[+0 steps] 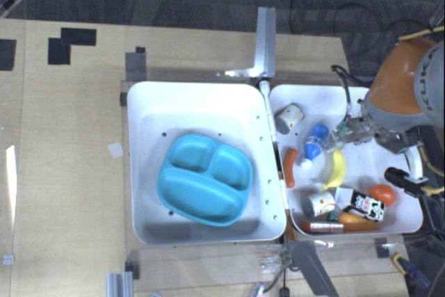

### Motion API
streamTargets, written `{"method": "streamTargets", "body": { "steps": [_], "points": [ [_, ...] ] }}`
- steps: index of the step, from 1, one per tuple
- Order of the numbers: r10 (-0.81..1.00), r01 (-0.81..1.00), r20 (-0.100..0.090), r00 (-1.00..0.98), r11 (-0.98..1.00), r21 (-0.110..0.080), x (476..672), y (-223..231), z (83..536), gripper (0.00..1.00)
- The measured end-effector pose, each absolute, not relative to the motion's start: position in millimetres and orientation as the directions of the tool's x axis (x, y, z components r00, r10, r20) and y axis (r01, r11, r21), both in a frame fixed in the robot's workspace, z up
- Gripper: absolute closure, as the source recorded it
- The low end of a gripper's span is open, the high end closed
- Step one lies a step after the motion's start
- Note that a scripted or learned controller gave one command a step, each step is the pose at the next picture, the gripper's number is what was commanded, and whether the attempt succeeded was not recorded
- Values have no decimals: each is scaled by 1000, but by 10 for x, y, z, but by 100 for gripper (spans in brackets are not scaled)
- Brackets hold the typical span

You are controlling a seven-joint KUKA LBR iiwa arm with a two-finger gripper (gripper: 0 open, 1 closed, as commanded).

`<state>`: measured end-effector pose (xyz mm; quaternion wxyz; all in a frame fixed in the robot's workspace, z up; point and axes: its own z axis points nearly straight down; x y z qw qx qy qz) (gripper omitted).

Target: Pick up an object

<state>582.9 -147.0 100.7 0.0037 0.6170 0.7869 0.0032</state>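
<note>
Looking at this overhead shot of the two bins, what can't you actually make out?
- End effector, camera view: too small and blurred to read its state.
- Arm: cut off by the right edge.
- Items along the right bin's front wall: piled and overlapping, too small to identify.
- Tray in the left bin: its underside is hidden.

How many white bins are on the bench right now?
2. The left bin holds a blue divided plate. The right bin holds the small objects, with the claw over it.
</note>
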Motion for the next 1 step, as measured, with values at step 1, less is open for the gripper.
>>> {"method": "streamTargets", "body": {
  "steps": [1],
  "points": [
    [985, 985, -1, -172, 172, 4, 5833, -345, 2201, 100]
  ]
}}
